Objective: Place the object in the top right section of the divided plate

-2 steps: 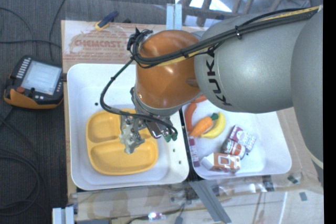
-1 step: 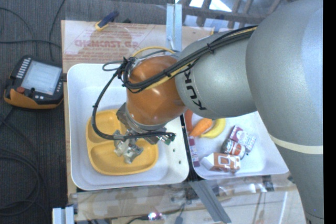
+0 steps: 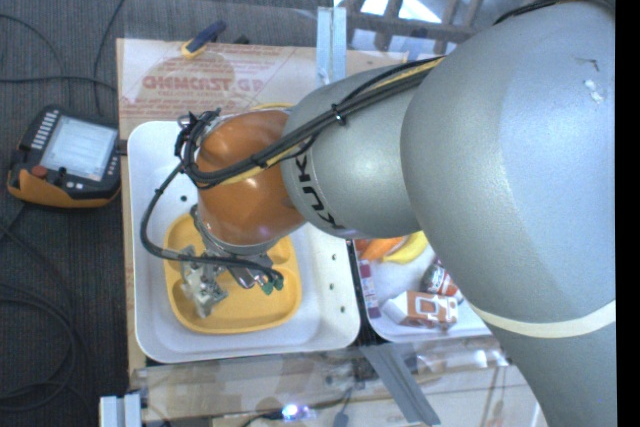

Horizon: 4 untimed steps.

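Observation:
A yellow divided plate (image 3: 283, 307) lies in the left white bin (image 3: 150, 215), towards its near side. The arm's orange band (image 3: 245, 180) hangs over the plate and hides most of its far part. Below the band, my gripper (image 3: 206, 293) points down over the plate's near left part, close to its surface. A small dark green piece (image 3: 270, 285) shows just right of the gripper over the plate; I cannot tell if it is an object or part of the tool. I cannot make out anything held.
The right bin (image 3: 372, 307) holds several objects, among them a yellow-orange item (image 3: 398, 249) and a brown and white packet (image 3: 432, 305). The grey arm body (image 3: 480, 165) covers most of that bin. A pendant (image 3: 66, 158) lies on the floor to the left.

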Motion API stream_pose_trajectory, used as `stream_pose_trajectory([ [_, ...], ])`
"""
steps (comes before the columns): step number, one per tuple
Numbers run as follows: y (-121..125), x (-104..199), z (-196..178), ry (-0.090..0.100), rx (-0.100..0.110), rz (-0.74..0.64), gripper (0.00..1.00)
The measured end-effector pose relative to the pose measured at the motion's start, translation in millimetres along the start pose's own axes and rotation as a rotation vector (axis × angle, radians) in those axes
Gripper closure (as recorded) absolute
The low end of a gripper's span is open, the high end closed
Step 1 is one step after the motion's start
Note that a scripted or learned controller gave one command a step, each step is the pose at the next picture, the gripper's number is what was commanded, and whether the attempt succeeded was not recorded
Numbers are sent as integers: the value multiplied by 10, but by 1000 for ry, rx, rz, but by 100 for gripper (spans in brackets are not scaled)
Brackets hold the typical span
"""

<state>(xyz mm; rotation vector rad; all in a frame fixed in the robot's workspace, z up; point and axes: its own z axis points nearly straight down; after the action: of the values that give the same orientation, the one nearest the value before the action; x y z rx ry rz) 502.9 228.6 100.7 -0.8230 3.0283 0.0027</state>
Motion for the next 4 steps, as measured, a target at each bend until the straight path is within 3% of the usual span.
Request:
stream_pose_trajectory([
  [1, -325, -68, -673, 5, -2, -236, 100],
  [2, -295, 269, -462, 8, -1, -419, 100],
  [3, -406, 400, 70, -12, 1, -68, 100],
  [4, -832, 467, 59, -22, 8, -608, 100],
])
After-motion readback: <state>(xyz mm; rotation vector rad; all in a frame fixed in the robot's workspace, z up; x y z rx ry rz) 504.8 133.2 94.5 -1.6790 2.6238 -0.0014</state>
